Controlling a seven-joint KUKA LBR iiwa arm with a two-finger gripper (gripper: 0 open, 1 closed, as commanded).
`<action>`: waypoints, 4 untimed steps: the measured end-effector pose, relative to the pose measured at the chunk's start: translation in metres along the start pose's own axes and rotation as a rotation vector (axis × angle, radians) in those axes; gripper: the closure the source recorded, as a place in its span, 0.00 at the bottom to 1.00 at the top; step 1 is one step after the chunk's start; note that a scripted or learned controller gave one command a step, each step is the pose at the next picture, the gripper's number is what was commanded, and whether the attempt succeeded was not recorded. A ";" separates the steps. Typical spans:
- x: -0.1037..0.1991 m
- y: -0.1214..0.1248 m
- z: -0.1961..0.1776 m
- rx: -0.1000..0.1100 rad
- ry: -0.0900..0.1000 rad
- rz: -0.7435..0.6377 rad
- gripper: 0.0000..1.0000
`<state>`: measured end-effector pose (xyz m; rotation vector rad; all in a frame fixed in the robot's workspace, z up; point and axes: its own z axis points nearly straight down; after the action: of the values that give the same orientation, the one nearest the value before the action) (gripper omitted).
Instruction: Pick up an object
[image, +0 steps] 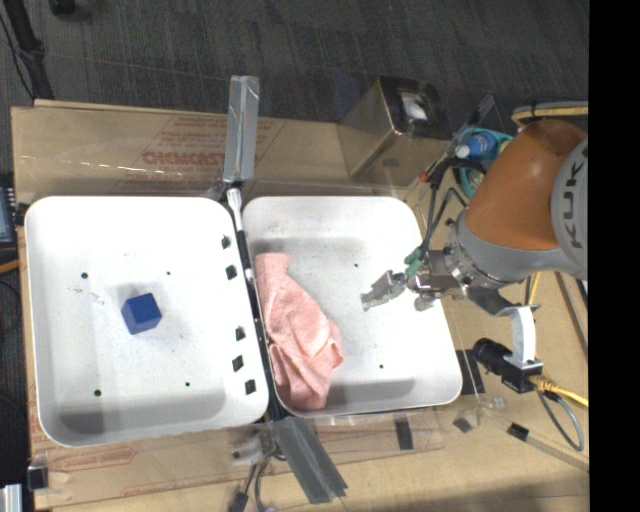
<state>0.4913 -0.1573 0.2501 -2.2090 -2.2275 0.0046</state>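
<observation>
— What's in the bins?
— A crumpled pink cloth (295, 330) lower centre; a small blue cube (142, 312) left.
— Your gripper (385, 290)?
— Above the right bin (400, 225), nothing visibly held; open or clenched, I cannot tell

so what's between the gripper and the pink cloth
Only bare white floor of the right bin separates the gripper from the pink cloth, seen in the camera view.

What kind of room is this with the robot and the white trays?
Probably a robot testing lab. A robot arm reaches over two white bins on a cardboard-covered bench, with cables trailing beside it. A blue block and a pink cloth look like practice things to grab.
</observation>
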 end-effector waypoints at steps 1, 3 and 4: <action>-0.027 -0.015 0.044 -0.001 -0.001 0.010 0.00; 0.056 0.123 0.158 -0.003 -0.001 -0.180 0.00; 0.024 0.043 0.142 -0.002 0.000 -0.228 0.00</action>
<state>0.5332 -0.1328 0.1076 -1.9421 -2.4652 0.0023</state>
